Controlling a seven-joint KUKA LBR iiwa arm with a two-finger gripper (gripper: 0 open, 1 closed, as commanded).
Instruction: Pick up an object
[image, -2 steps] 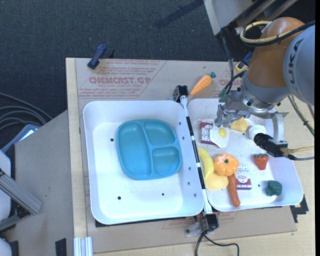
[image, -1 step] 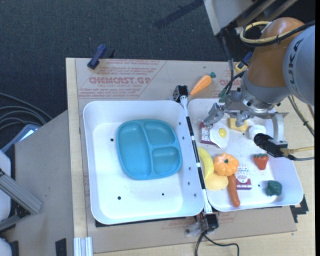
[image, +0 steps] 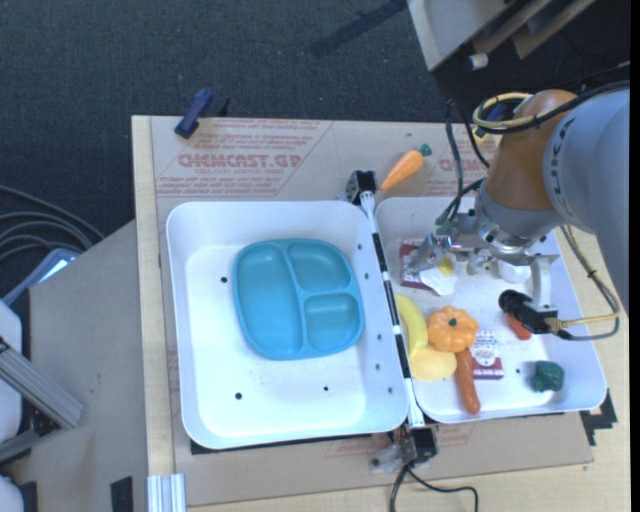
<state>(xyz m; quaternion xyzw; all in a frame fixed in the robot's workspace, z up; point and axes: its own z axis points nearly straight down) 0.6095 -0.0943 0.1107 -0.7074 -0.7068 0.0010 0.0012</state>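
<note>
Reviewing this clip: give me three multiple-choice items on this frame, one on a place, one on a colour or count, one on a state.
1. Where does the blue divided tray lie?
A. In the left bin
B. In the right bin
C. On the cardboard outside the bins

2. What colour is the small pumpkin?
A. Green
B. Orange
C. Purple

3. How does the carrot at the top stand to the bins?
A. It lies inside the left bin
B. It lies inside the right bin
C. It lies outside both, on the cardboard

Answers:
1. A: the tray rests on the floor of the left bin.
2. B: it is orange, beside the banana in the right bin.
3. C: it lies above the bins' top rims, on the printed cardboard.
</note>
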